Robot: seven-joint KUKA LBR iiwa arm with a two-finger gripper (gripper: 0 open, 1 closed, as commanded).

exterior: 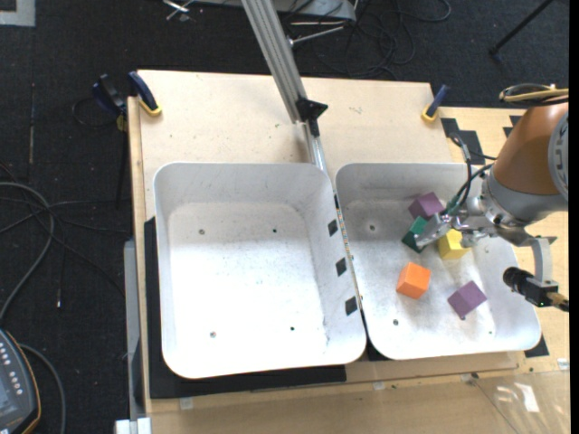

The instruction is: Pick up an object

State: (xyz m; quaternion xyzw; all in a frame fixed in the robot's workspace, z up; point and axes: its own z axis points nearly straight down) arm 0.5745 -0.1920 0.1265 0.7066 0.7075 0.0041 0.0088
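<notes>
Crowding is the trouble with this pick; the jaws (441, 227) are low in the right bin (380, 333), set among three blocks that sit close together; a purple block (424, 206) lies just up and left of them, a green block (418, 233) touches or nearly touches them on the left, and a yellow block (451, 245) sits just below and to their right. Whether the jaws are released or clenched I cannot tell, since the wrist and its cables cover the tips, and no block can be seen caught between them.

To do the step well, I judge the program should settle on one block and not the knot of three; a closing stroke here could pinch two at once or squeeze one out sideways; the green block, being nearest the tips, looks the likeliest target, but it wants to be centred in the gap before any closing. The lift ought to go straight up, so that neighbours are not dragged along.

Easier picks stand apart: an orange block (413, 280) lies below and left of the jaws, and a second purple block (467, 298) below them, each with bare floor round it. The left bin (181, 242) lies well away to the left, on the tabletop (226, 116).
</notes>
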